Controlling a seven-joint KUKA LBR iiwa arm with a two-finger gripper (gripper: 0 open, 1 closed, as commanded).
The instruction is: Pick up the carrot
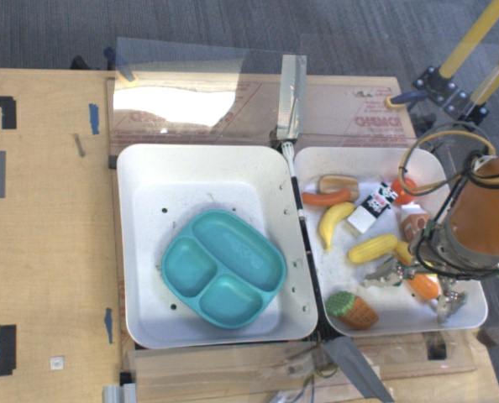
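Carrot [328,197] lies in right bin [476,321], upper left part, just below bun-like toy [338,182], just above banana [334,222]. We find claw [419,285] low in same bin's lower right, over orange round item [425,286]; metal fingers [384,273] splayed either side, moderately wide. We cannot tell if item is gripped. Carrot well apart from claw, up-left of it, untouched. Left bin [140,175] carries teal divided plate [223,267].

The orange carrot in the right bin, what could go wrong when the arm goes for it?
The long orange carrot lies against a tan bun and beside a curved yellow banana, so either might get nudged or caught. The tool sits low over other toys near the bin's front, far from it, and may drag them.
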